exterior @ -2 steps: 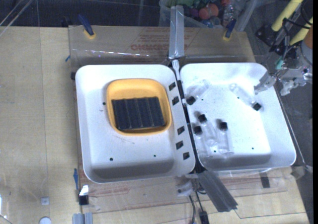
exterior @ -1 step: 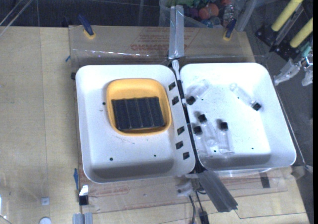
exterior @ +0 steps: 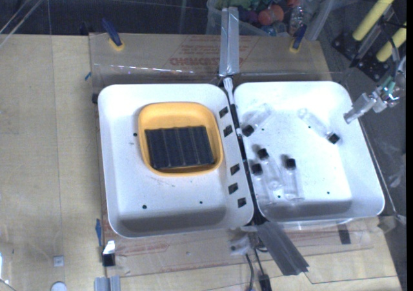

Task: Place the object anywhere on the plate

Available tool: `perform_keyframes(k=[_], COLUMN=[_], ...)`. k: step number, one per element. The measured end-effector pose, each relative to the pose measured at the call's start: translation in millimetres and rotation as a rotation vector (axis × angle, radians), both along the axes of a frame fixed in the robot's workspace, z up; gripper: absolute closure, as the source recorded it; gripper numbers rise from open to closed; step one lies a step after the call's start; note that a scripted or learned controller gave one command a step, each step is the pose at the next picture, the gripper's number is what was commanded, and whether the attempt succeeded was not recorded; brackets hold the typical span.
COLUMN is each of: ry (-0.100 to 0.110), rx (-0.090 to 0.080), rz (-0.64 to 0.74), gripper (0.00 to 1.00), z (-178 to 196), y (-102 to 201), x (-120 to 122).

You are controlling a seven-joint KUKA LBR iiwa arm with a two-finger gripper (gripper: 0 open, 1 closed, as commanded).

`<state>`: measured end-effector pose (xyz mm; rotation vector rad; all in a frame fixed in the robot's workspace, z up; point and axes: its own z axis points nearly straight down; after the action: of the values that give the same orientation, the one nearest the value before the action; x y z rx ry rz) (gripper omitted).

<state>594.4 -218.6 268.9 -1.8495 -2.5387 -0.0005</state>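
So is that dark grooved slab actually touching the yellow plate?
Touching. The camera view shows the dark ridged slab lying flat inside the yellow plate, resting on its base.

We can make out one piece of lettering: faint red print on the clear plastic sheet (exterior: 193, 57) taped to the worktop (exterior: 45, 154) behind the two white bins. It runs as a short line of capitals with a fainter line beside it, seen upside down from this camera and too blurred for us to read any word with confidence. We find no other readable text, labels, brands, numbers or signs.
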Motion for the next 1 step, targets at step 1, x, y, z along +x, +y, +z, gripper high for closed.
perform_keyframes(k=[1], ry=[-0.005], rx=[-0.003], rz=[0.049], gripper=[0.0], z=[71.1], y=[-3.7], x=[-25.7])
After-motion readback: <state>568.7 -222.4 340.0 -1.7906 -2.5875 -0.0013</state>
